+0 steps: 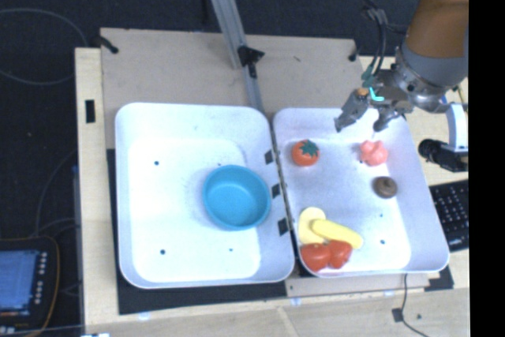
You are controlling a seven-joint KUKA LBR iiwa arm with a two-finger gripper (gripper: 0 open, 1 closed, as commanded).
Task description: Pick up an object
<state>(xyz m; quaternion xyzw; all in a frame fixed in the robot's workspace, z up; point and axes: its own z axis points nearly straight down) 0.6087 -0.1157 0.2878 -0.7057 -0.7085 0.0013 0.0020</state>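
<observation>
**2 white bins, 1 open gripper above the right one**

The bench holds 2 shallow white plastic bins side by side. The left bin [142, 170] contains 1 item: a round blue plastic bowl [236, 196], upright, sitting right of the bin's centre and near the wall shared with its neighbour.

The right bin [418, 249] holds 5 small items. A red toy tomato with a green stem cap [305, 153] lies in the upper left part, close to the dividing wall. A small pink lumpy toy [374, 152] lies in the upper right part, well apart from the tomato. Just below and right of the pink toy sits a small dark brown round object [385, 186]. At the bin's near edge, a yellow banana-shaped toy [338, 232] lies tilted, touching a pale yellow rounded piece [309, 219] on its left and overlapping a red pepper-like toy [326, 255] that rests against the near wall.

The two-finger gripper [367, 119] of the grey and orange arm [436, 28] hangs over the far end of the right bin, above the pink toy. Its 2 dark fingers are spread apart with nothing between them.
</observation>
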